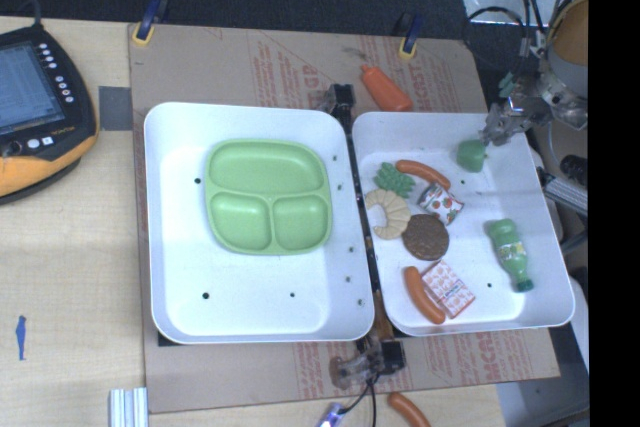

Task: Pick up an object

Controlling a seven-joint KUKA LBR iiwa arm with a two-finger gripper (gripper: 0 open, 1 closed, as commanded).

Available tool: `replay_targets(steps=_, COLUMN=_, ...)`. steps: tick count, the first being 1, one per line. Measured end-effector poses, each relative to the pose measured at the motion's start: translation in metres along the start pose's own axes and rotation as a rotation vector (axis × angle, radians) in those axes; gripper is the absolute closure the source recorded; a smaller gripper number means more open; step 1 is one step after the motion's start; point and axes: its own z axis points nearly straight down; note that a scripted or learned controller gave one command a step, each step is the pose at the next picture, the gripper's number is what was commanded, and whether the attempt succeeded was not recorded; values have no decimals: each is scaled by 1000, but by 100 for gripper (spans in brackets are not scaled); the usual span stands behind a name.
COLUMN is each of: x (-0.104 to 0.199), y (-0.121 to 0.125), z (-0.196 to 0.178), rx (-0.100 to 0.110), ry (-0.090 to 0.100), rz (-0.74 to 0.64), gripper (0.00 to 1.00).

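Camera view: arm at upper right, claw (497, 127) low over the far corner of the right bin (540, 315).

Arm reaches in from the right edge, wrist angled down and left; claw sits at the bin's upper right rim. Claw state: cannot tell, too small and dark to read. Small green object (472, 155) lies just below-left of the claw, very near or touching; nothing visibly gripped. Further down the same bin: green bottle (509, 253) along the right side, well apart from the claw; sausage (423, 173) and green leafy piece (393, 180) near the top; brown round patty (426, 237) mid-bin; a second sausage (423, 295) beside a red-patterned packet (447, 289) near the front. Left bin (170, 295) holds a green divided plate (268, 195). Orange carrot (385, 88) rests on the surface beyond the bins.
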Motion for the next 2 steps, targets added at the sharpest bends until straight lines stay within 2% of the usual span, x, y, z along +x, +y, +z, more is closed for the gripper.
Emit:
replay_targets(steps=1, x=0, y=-7, z=1, rx=3, ry=1, rz=1, gripper=0)
replay_targets(steps=2, x=0, y=0, z=9, rx=-1, ry=-1, rz=-1, gripper=0)
